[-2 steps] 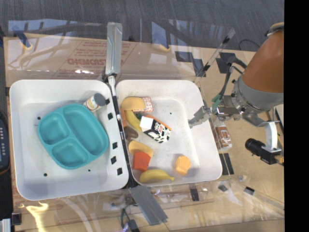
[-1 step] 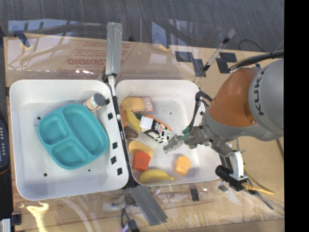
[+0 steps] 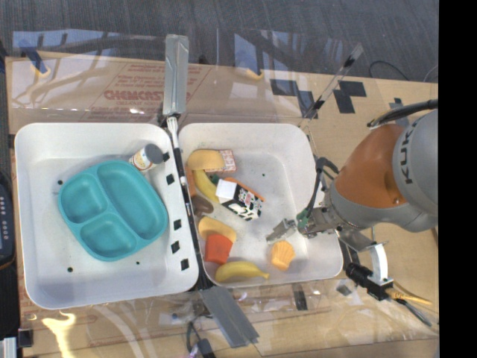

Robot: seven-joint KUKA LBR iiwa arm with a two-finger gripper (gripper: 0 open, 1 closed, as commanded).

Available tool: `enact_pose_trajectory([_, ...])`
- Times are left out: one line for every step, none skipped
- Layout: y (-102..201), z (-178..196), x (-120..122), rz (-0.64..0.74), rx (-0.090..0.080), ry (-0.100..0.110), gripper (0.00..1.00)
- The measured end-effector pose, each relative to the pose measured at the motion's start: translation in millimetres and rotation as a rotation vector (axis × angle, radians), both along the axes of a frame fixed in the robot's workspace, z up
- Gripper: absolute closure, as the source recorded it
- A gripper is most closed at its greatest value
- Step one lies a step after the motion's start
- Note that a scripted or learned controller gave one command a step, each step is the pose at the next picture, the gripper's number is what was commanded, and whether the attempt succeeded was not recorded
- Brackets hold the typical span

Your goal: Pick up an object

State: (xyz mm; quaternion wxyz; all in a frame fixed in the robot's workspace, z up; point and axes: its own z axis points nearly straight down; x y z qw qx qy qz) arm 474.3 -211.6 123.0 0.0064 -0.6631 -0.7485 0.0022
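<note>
The two-finger metal gripper [image 3: 281,230] hangs low inside the right shallow white bin [image 3: 302,142], its fingers parted and gripping nothing. A small orange plastic block [image 3: 282,255] lies just below it on the bin floor.

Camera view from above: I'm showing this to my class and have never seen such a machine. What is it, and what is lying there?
One camera looks down at a slant on two white bins. The grey and orange robot arm reaches in from the right; its gripper hangs low in the right bin, near a small orange block. That bin also holds bananas, a black-and-white carton and other toy foods. The left bin holds a blue divided plate and a small bottle. I see nothing between the gripper's fingers.
</note>
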Motion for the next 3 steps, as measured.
enact_pose_trajectory([37,-30,73,-0.011,0.0,-0.002,0.0])
enact_pose_trajectory([81,47,168,0.199,-0.002,-0.01,0.0])
enact_pose_trajectory([50,20,165,0.153,-0.001,-0.002,0.0])
